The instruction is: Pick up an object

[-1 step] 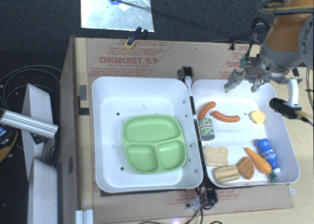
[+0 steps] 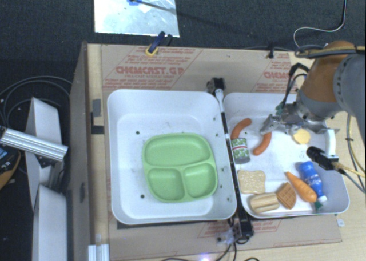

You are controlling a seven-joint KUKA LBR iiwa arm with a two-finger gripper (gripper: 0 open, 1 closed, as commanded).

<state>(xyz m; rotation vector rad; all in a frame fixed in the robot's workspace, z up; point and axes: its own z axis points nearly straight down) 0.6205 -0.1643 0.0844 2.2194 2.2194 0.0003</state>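
Note:
My gripper point(image 2: 272, 123) hangs over the upper middle of the right bin point(image 2: 257, 101), at the end of the grey arm with its orange band point(image 2: 318, 80). Just below and left of it lies an orange-red sausage point(image 2: 262, 143), and a second sausage point(image 2: 241, 128) lies further left by the bin wall. A yellow piece point(image 2: 301, 136) lies right of the gripper, under the wrist. Nothing is visibly held.
The right bin also holds a small green-labelled can point(image 2: 240, 149), a bread slice point(image 2: 251, 181), a bun point(image 2: 264, 202), a waffle point(image 2: 286, 195), a carrot point(image 2: 301, 187) and a blue bottle point(image 2: 311, 177). In the left bin point(image 2: 166, 111) sits a green divided plate point(image 2: 180, 165).

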